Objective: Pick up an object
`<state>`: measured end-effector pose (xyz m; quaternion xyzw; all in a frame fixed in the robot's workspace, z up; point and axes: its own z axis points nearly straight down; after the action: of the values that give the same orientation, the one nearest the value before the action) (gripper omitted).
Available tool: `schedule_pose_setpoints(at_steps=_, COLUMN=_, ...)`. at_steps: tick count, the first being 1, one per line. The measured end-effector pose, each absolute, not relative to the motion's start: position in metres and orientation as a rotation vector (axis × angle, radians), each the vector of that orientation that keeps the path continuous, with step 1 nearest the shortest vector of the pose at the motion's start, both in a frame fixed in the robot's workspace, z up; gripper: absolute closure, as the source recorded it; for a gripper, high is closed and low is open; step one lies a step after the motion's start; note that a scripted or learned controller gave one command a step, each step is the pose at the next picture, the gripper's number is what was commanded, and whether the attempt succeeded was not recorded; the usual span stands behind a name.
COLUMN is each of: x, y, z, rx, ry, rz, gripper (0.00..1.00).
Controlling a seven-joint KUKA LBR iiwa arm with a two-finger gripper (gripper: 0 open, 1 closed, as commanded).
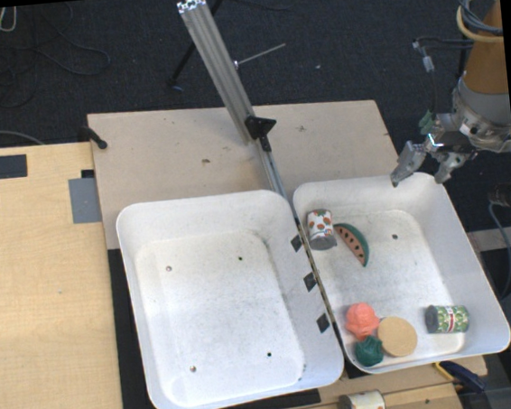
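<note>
My gripper (pixel 426 165) hangs over the far rim of the right bin (pixel 424 254), its two fingers spread open with nothing between them. In that bin lie a small brown-and-white can (pixel 320 229) and a watermelon slice (pixel 355 242) near the far left. At the near end sit an orange-pink lump (pixel 362 319), a dark green piece (pixel 370 351), a tan round disc (pixel 398 336) and a green can (pixel 446 319) on its side. All of these objects are well below and nearer than the gripper.
The left bin (pixel 216 303) adjoins the right one, with black clips along the shared edge. A slanted aluminium post (pixel 223 66) rises behind the bins. Another small can (pixel 361 407) lies on the bench in front of the right bin.
</note>
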<state>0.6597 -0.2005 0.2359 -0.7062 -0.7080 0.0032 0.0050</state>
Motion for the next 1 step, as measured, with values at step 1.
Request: schedule_pose_setpoints(at_steps=1, x=0.6606, y=-0.2000, z=0.2388, rx=-2.210, ry=-2.224, rz=0.007, gripper=0.00)
